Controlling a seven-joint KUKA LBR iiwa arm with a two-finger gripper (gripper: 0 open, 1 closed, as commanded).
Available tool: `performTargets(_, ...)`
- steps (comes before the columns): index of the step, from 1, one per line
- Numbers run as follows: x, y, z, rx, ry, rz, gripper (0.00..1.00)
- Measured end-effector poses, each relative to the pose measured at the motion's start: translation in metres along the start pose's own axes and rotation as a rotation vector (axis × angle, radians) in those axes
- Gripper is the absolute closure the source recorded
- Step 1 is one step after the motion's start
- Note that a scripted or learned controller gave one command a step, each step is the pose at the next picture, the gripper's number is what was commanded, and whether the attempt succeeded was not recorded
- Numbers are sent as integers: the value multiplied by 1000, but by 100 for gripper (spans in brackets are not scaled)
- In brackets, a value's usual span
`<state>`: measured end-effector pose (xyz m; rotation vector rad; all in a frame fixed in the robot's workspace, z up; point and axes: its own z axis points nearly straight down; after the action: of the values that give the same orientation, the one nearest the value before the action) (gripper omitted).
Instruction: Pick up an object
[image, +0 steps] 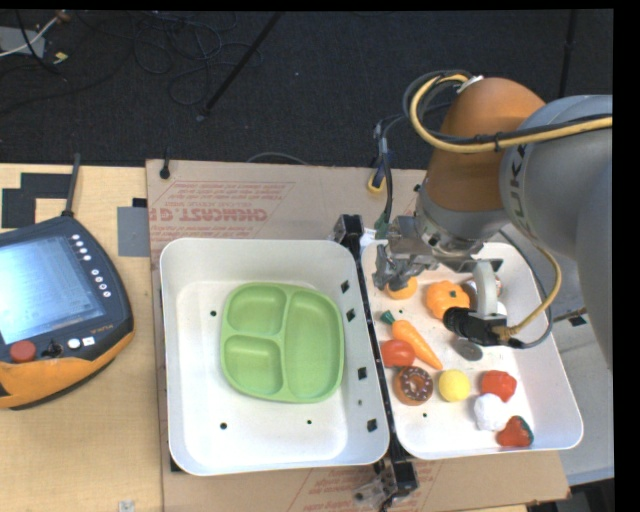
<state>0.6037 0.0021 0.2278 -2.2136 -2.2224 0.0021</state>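
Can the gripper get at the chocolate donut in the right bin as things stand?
Probably yes. The gripper sits low at the bin's far-left corner over a small orange piece, and the donut lies nearer the camera with its top uncovered. The tomato, carrot and lemon crowd its sides, so finger room looks tight.

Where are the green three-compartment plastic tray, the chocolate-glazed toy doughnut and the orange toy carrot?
Green three-compartment plastic tray (283, 342): camera view, on the ridge between its compartments.
Chocolate-glazed toy doughnut (412, 385): camera view, on its glazed ring.
Orange toy carrot (417, 343): camera view, mid-length on its body.
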Motion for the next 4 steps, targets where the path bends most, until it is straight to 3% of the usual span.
performTargets(1,51,-11,3,1,0,0,100)
performTargets(2,80,-38,-6,2,-1,1,100)
performTargets(3,82,-43,-6,2,-3,3,100)
performTargets(4,84,-33,-8,-2,-3,2,100)
